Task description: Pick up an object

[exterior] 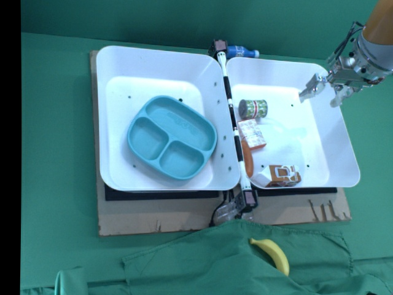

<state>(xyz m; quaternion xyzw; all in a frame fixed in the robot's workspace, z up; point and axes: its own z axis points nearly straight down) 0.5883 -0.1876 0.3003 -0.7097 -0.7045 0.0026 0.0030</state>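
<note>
Camera view: the gripper hangs over the upper right corner of the right bin, at the end of the arm coming in from the right. Its two fingers stand apart w/ nothing between them, so it holds nothing at the moment.

The possible targets all lie along the left wall of the right bin, well apart from the gripper: a small green can on its side, below it a red and white packet, then an orange stick-like thing (maybe a carrot, too small to tell), and at the bottom a white and orange carton. The left bin holds a blue divided plate. Outside the bins, a blue bottle lies behind them and a banana lies on the green cloth in front.

Step in hand, in my judgement: approach, no pick begun yet. Next move needs to carry the gripper left and down over one object, e.g. the can, which is nearest, and to line the fingers across it. The items are close to the wall, so a finger may hit the wall.
</note>
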